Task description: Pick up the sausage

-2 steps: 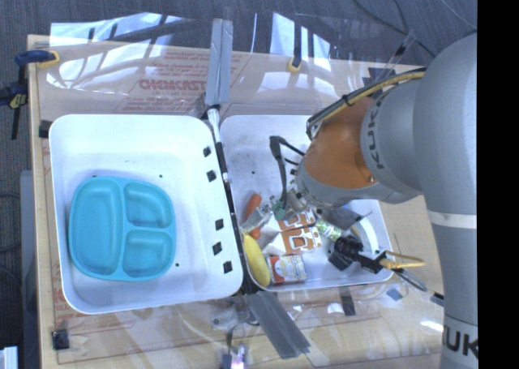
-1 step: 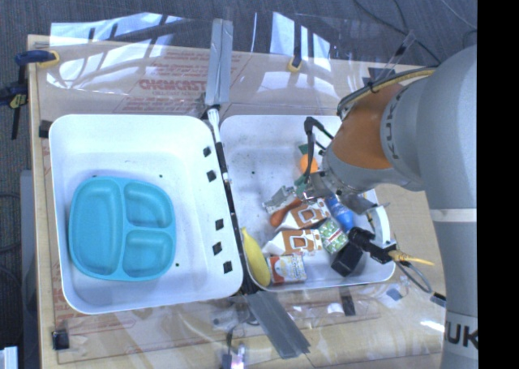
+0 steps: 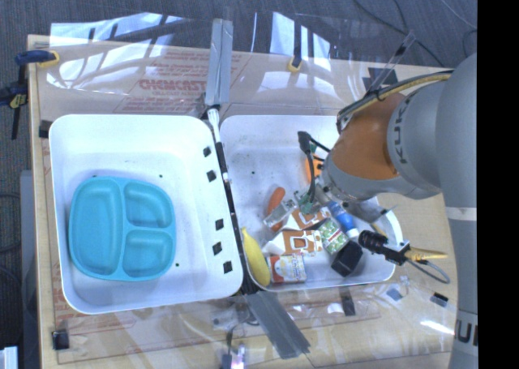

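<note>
The sausage [image 3: 276, 196], a short orange-red piece, lies tilted in the middle of the right bin [image 3: 251, 144]. My gripper [image 3: 278, 213] is low in that bin, its tip just below the sausage and close against it. From this angle I cannot tell whether the sausage is between the jaws. The arm with its orange band [image 3: 365, 152] comes in from the right and covers the bin's right part.
A yellow banana [image 3: 255, 255], a small packet [image 3: 289, 268] and an orange-and-white patterned box [image 3: 302, 235] crowd the right bin's front. A thin orange item [image 3: 310, 168] lies beside the wrist. In the left bin [image 3: 81, 136] sits a blue divided plate [image 3: 122, 228].
</note>
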Controlling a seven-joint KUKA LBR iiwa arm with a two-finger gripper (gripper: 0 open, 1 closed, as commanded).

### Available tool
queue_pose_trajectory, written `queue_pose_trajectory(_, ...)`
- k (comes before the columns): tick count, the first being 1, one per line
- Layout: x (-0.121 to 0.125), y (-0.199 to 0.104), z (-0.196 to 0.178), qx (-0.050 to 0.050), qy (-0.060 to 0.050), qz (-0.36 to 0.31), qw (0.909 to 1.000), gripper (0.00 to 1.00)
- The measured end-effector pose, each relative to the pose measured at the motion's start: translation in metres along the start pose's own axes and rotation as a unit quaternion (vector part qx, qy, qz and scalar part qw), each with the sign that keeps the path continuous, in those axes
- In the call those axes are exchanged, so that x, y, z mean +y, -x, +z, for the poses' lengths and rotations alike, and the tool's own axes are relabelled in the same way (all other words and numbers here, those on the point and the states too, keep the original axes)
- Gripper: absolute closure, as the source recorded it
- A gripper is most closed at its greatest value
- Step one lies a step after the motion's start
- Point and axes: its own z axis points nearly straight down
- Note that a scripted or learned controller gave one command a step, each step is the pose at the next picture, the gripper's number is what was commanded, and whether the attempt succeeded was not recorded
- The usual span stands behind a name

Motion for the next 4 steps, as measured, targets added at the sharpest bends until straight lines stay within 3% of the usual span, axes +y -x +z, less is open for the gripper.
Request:
queue_pose_trajectory(1,0.0,0.0,0.0,0.0,0.0,0.0,1.0,0.0)
queue_pose_trajectory(2,0.013,-0.055,-0.003,-0.009,0.001,0.09,0.9959,0.0)
queue_pose_trajectory(3,0.042,0.004,0.002,0.001,-0.002,0.033,0.9994,0.0)
queue_pose_trajectory(4,0.043,0.003,-0.009,0.001,-0.002,0.03,0.9996,1.0)
